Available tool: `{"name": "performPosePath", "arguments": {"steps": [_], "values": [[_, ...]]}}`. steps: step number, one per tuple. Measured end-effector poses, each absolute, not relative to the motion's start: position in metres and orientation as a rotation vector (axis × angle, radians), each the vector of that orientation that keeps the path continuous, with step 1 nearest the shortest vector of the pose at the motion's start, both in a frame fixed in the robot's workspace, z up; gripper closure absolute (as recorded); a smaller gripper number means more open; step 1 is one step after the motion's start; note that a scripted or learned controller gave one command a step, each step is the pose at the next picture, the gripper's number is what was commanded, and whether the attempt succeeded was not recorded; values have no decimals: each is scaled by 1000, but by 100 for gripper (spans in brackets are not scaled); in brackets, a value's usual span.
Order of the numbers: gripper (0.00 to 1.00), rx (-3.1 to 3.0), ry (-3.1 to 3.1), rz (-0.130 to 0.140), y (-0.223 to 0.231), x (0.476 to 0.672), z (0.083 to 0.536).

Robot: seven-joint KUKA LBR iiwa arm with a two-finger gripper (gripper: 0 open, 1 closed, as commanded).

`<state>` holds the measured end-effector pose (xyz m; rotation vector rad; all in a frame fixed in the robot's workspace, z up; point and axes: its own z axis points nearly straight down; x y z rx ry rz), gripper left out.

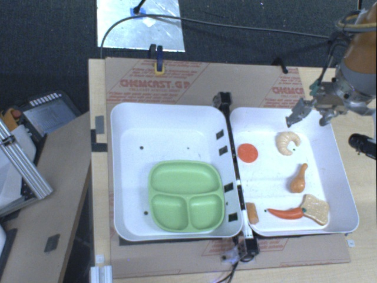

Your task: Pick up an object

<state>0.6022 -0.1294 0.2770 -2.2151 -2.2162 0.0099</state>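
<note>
My gripper (308, 116) hangs open over the back right of the right bin (336, 158), its two dark fingers spread apart with nothing between them. Just below and left of it lies a pale croissant-shaped piece (288, 142). An orange-red disc (247, 152) rests near the bin's left wall. An orange drumstick-shaped piece (298, 179) lies mid-bin. Along the front are a red chili pepper (286, 213), a tan bread slice (316, 209) and a small orange block (252, 212).
The left bin (129, 134) holds a green three-compartment tray (185, 194). A black divider clip strip (230, 158) runs between the bins. Cables cross the dark floor behind, and a metal plate (141, 13) lies at the back.
</note>
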Motion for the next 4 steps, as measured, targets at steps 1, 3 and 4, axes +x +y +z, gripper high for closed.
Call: {"name": "performPosePath", "arguments": {"steps": [1, 3, 4], "values": [[0, -2219, -2225, -1, -129, 604, 284], [0, -2219, -2221, 2, -141, 606, 171], [0, -2220, -2222, 1, -151, 606, 118]]}}
